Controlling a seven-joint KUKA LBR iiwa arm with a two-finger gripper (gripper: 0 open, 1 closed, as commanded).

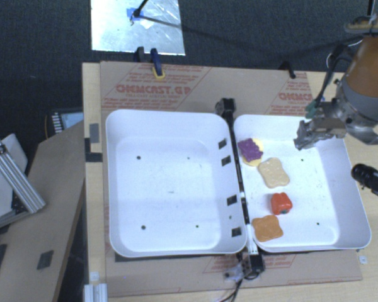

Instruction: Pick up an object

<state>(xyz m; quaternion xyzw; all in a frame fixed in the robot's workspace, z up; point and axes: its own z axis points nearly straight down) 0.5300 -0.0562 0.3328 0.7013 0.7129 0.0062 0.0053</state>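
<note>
The bench (195, 80) carries two white bins, and the right bin (340, 200) serves as the landmark here. The left bin (170, 187) sits touching it along the shared divider. The arm (368, 74) comes in over the right bin's far right corner. Its hand (309, 137) hangs above the bin's far part, away from every piece; whether it is spread or pressed together cannot be told, and nothing shows in it.

Four small things lie in the right bin, all toward its left side. The tan piece (274, 173) is near the middle of that side. The orange piece (267, 228) lies at the near left corner. The purple piece (251, 150) sits by the divider, farthest back, just beside the tan one. The red piece (281, 203) rests between tan and orange.

The step looks like the approach, with no grasp yet made. The next move likely calls for shifting left over one piece, then lowering onto it.
</note>
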